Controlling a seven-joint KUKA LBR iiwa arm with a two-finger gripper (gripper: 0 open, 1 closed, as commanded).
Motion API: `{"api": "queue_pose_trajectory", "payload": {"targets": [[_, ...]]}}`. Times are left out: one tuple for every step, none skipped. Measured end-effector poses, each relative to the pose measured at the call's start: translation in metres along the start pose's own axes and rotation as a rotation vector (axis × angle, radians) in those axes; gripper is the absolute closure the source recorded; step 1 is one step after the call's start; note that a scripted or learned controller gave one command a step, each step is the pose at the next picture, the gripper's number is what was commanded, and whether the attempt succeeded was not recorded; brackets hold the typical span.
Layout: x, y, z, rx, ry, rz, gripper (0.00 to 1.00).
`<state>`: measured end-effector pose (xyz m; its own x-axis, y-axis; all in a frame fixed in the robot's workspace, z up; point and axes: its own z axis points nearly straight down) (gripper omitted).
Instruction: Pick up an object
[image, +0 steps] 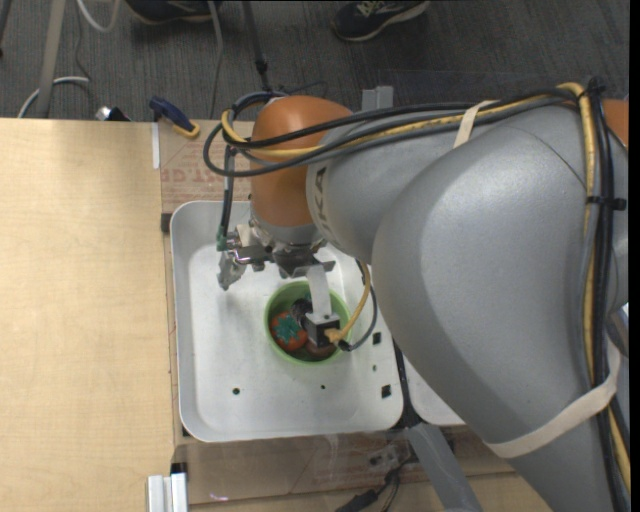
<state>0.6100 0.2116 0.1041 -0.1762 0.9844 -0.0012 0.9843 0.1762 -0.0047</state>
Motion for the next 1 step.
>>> {"api": "queue_pose_trajectory", "payload": {"targets": [[-0.0826,0.0353,-0.1461,-0.006,-0.002,-0.059,0.0]]}}
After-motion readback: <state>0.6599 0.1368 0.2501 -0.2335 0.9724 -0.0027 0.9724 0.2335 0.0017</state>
